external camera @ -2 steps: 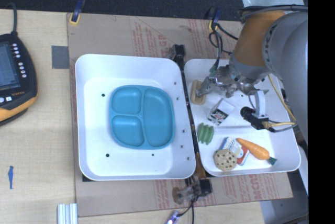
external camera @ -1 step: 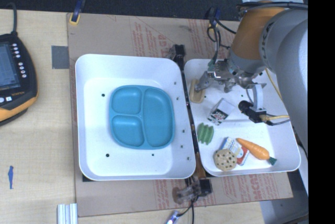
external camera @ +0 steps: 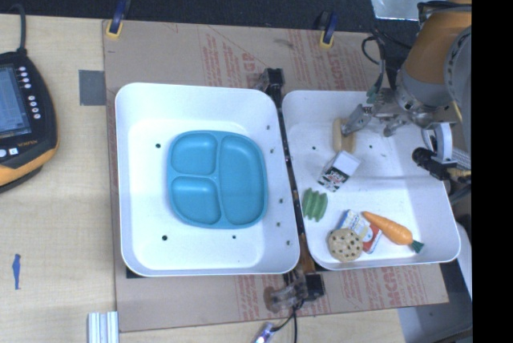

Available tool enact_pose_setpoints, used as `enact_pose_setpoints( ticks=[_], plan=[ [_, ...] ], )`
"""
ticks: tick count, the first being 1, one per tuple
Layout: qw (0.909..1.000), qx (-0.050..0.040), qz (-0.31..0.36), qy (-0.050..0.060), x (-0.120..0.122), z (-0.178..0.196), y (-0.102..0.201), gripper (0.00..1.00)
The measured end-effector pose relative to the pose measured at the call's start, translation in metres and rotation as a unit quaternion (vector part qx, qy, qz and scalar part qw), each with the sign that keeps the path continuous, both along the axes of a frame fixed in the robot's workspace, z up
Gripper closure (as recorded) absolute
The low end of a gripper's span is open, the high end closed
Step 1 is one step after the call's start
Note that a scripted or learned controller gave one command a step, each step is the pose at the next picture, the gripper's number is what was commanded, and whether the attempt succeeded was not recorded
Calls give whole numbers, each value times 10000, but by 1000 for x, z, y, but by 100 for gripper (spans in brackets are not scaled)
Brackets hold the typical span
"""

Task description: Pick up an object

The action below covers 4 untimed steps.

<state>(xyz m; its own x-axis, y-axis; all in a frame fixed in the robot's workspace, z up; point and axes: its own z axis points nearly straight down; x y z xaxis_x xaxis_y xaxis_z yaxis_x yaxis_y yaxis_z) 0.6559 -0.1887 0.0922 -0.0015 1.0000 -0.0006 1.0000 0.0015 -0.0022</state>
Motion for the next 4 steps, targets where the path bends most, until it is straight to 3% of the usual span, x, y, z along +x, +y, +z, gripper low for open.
enact_pose_setpoints(
  ticks=[2, 3, 4],
  plan=[
    [10000, 4, 17, 16, 0, 0, 79, 0],
    [10000, 1, 13, 10, -112, 46, 88, 0],
    [10000, 1, 6, 17, -111, -1, 95, 0]
  ],
)
